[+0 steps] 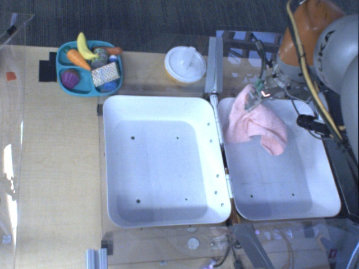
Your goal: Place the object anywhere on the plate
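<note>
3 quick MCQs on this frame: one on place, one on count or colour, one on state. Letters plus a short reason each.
1. The crumpled pink cloth is over which bin?
A. left white bin
B. right white bin
C. bench

2. How many shallow white bins?
A. one
B. two
C. three

3. The cloth is:
A. folded flat
B. hanging bunched below the gripper
C. spread over the blue divided plate

Answers: 1 B, it is over the right white bin. 2 B, two lie side by side. 3 B, it droops in folds from the gripper.
</note>
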### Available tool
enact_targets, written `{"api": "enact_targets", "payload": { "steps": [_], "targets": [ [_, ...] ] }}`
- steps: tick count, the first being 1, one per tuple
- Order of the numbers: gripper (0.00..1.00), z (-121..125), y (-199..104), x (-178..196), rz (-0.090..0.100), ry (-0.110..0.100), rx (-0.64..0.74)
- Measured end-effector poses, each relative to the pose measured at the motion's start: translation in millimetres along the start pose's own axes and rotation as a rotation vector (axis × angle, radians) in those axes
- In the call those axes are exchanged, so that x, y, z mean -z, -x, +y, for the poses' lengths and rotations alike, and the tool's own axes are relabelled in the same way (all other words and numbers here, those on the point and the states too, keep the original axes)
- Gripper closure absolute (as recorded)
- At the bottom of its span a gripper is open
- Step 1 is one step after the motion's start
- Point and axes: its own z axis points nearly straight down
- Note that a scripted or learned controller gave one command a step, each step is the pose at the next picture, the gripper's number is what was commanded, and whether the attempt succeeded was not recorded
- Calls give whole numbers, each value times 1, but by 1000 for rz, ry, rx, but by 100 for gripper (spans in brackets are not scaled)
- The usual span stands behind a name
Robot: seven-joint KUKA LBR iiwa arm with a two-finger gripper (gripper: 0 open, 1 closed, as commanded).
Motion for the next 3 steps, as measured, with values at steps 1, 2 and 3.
{"api": "enact_targets", "payload": {
  "steps": [1,2,3],
  "targets": [
    [100,2,-1,40,0,1,8],
    [100,-3,-47,33,2,0,412],
    [100,-1,-101,26,2,1,816]
  ]
}}
